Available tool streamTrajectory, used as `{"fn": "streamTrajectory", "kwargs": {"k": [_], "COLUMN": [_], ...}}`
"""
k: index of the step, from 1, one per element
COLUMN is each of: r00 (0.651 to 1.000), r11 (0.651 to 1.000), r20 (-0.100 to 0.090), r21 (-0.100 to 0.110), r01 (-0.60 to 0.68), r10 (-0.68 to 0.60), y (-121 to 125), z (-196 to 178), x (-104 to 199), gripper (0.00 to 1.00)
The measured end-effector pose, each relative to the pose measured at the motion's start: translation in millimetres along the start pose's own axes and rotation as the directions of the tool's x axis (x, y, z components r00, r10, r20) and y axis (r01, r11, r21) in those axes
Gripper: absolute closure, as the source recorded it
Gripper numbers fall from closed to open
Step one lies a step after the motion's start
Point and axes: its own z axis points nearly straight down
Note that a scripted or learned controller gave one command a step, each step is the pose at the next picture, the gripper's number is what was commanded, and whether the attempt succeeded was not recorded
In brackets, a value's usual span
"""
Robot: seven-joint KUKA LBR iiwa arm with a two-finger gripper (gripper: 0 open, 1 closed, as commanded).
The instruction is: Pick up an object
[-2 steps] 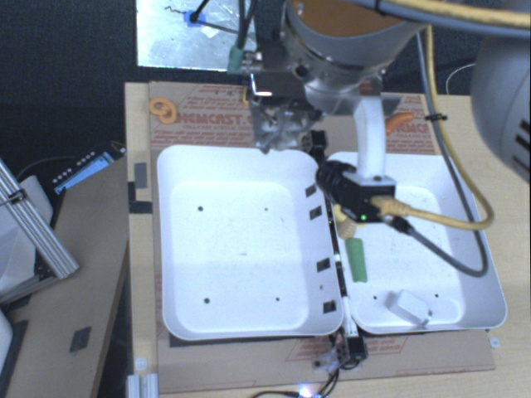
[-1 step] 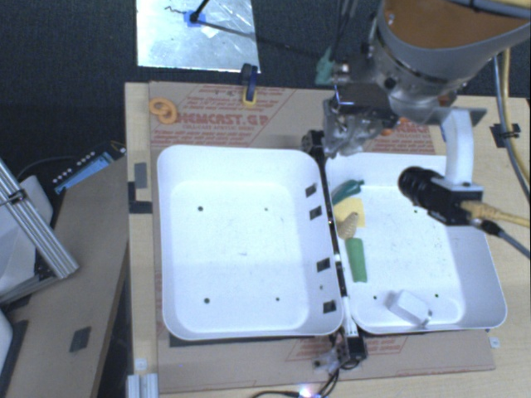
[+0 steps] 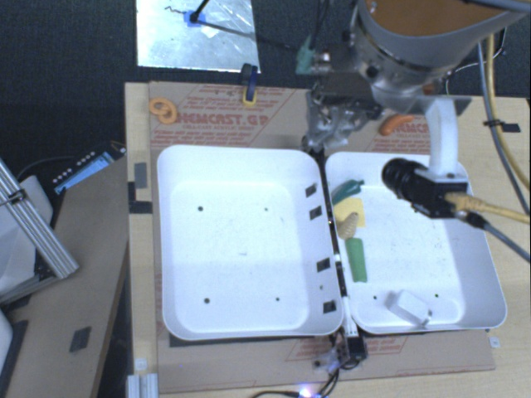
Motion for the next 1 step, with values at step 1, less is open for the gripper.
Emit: {"fn": "streamTrajectory", "kwargs": {"k": [1], "r00": [1.000], "r11": [1.000], "r20": [0.002], "r21": [0.000], "r01": [-0.010], "r10": [0.010], "y": [0.0], "z": [-0.1], "x": [-67.8], "gripper": [1.00]}}
